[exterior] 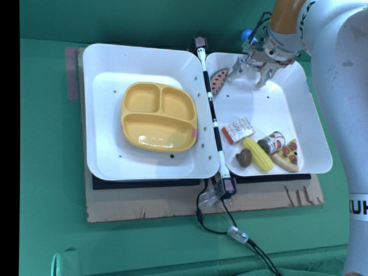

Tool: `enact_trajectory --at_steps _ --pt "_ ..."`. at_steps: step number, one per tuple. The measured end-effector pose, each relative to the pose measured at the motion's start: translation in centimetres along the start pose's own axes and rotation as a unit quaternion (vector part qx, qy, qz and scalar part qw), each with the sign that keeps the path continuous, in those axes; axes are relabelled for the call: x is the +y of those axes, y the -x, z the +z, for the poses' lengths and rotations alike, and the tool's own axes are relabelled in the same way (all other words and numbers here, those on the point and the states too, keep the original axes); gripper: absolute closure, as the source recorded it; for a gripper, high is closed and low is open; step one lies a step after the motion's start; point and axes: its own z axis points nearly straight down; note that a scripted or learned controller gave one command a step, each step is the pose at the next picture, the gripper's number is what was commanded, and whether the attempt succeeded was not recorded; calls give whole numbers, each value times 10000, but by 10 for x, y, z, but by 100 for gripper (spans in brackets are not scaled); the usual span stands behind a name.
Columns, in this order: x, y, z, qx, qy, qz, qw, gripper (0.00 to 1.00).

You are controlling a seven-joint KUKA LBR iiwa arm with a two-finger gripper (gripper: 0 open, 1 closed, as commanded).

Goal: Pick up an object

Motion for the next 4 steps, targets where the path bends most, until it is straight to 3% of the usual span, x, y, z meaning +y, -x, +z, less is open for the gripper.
enact_trajectory --at_steps 4 --pt "0 -2 0 -6 2 8 10000 0"
